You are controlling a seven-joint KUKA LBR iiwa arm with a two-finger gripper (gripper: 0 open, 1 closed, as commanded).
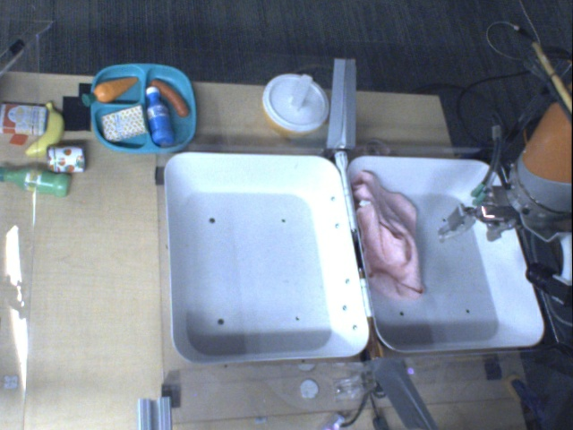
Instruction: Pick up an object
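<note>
Pink, crumpled cloth (387,234) lay bunched along the right bin's (515,330) left wall — soft folds, elongated. Jaws (458,222) hovered well apart from it — their state I cannot tell.
</note>
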